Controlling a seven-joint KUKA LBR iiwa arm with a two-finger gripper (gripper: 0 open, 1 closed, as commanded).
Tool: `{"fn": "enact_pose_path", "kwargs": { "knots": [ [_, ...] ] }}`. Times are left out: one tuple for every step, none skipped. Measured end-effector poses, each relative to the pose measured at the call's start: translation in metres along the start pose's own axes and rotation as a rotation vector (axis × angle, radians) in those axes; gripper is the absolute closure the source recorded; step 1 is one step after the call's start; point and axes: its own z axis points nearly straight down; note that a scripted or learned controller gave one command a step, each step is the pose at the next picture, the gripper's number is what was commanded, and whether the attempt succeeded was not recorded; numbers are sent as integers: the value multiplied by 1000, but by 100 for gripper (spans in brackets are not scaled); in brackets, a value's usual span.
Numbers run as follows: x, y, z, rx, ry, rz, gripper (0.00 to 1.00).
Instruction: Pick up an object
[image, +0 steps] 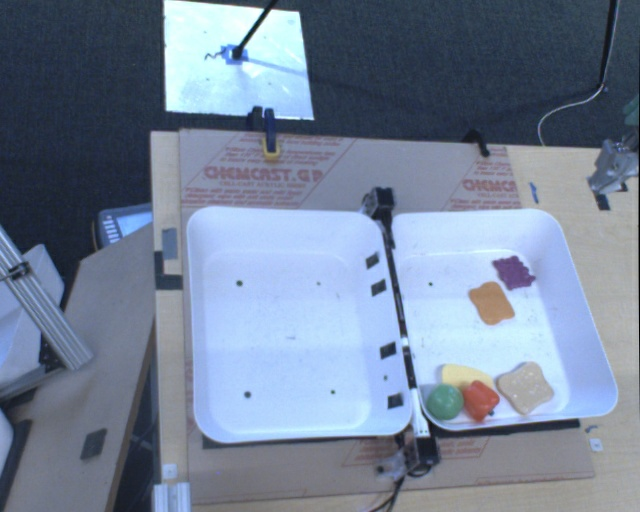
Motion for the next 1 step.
{"fn": "enact_pose_path", "kwargs": {
  "knots": [
    [35, 40, -127, -12, -3, -7, 100]
  ]
}}
